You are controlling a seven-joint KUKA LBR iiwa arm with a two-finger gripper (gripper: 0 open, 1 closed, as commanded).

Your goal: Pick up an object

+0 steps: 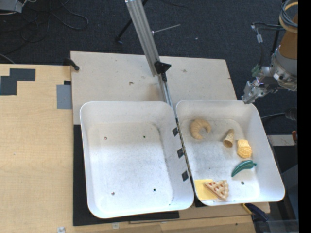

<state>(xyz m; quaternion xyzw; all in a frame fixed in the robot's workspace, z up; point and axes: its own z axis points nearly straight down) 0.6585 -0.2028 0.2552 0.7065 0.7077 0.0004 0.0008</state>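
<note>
Arm [286, 47] at right edge, gripper [250, 92] pointing down-left.

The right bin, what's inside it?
In the right bin: a croissant, an ice-cream cone, corn, a green pepper, and a waffle wedge lying on a yellow slice, partly covering it.

Right bin [262, 130] holds croissant [200, 128], cone [228, 138], corn [244, 148], pepper [243, 168] and waffle [217, 189]; left bin [97, 130] beside it.

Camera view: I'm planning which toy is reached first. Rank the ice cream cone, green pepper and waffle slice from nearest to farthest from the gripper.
From the gripper, above the right bin's far corner:
1. Ice cream cone, mid-bin.
2. Green pepper, lower right.
3. Waffle slice, near edge.
</note>
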